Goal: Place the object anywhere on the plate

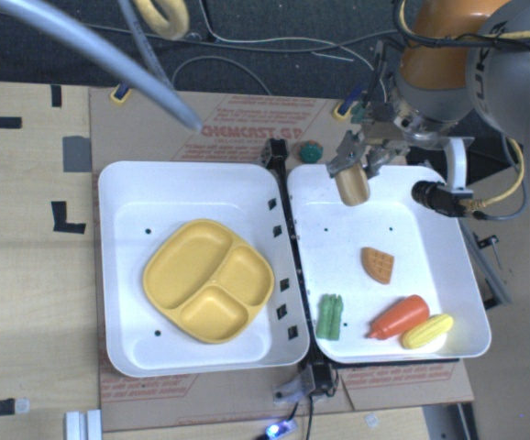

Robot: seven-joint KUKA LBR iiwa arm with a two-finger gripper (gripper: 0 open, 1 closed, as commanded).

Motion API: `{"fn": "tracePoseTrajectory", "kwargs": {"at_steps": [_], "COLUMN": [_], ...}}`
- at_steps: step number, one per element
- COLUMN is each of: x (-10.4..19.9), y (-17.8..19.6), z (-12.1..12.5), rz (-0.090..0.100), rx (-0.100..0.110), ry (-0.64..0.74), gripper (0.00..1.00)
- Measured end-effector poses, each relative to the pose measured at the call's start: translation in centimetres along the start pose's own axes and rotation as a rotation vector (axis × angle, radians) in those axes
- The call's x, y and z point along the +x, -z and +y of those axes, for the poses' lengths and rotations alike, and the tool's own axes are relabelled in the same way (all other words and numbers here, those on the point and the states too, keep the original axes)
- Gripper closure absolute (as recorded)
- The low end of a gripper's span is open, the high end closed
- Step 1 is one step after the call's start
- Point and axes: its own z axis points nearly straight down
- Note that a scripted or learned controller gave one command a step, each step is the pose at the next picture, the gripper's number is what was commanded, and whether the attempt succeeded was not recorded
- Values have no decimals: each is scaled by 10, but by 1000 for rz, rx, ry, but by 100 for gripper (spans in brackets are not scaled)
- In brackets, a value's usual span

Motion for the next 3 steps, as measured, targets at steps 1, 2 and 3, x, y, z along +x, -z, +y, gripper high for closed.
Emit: {"fn": "tracePoseTrajectory", "kwargs": {"at_steps": [1, 2, 3], "x": [53, 95, 148], "y": [-9, -34, -42], "z": [-30, -62, -97], "rz": [0, 0, 0], "rx": [0, 1, 1], "ry": [1, 0, 2], "gripper": [100, 100, 100]}}
